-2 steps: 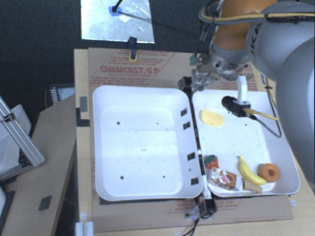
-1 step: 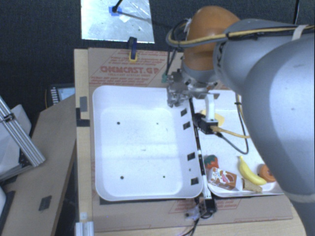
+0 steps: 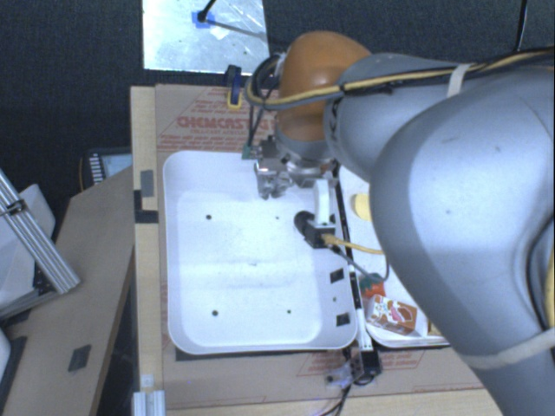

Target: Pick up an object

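A brown cardboard-topped bench (image 3: 217, 124) printed with red lettering carries two shallow white bins side by side. The left bin (image 3: 186, 319) sits at the centre of the frame, its floor dotted with small dark holes. The right bin (image 3: 408, 338), toward 4 o'clock, is mostly hidden beneath the arm.

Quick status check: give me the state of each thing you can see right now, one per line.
Gripper: low over the left bin's far edge, nothing visibly held.
Left bin: flat on the bench, white floor bare in sight.
Right bin: mostly hidden by the arm.
Orange packet: lying in the right bin's near corner.
Yellow object: in the right bin, partly hidden.
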Controlling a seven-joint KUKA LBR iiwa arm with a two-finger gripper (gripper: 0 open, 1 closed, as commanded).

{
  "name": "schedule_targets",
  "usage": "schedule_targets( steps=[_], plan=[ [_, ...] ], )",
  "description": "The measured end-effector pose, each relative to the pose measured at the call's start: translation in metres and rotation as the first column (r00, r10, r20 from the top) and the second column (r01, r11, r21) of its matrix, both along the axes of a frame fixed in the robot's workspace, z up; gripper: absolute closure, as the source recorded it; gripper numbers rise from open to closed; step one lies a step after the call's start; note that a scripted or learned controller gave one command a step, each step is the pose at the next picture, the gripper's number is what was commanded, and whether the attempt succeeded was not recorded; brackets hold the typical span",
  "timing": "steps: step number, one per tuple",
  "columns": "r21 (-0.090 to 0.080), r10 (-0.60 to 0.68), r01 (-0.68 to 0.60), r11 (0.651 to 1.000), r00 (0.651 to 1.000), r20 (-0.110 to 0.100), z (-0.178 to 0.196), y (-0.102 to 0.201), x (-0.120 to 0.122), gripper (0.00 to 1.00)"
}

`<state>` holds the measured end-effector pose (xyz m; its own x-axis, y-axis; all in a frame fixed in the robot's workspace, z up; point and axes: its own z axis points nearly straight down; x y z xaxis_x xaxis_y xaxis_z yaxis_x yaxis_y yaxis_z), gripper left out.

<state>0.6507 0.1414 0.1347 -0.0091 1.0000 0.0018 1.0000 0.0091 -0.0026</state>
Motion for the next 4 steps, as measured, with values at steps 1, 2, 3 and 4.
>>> schedule_targets(
  steps=[1,2,3,4],
  plan=[
    [0.004,0.001,-0.001,1.0,1.0,0.016,0.112,0.054,0.02,1.0],
    [0.001,-0.001,0.001,1.0,1.0,0.006,0.13,0.085,0.009,1.0],
    [0.005,-0.002,0.002,1.0,1.0,0.021,0.277,0.094,0.019,1.0],
    [-0.006,-0.012,0.012,1.0,1.0,-0.009,0.142,0.047,0.017,1.0]
  ],
)
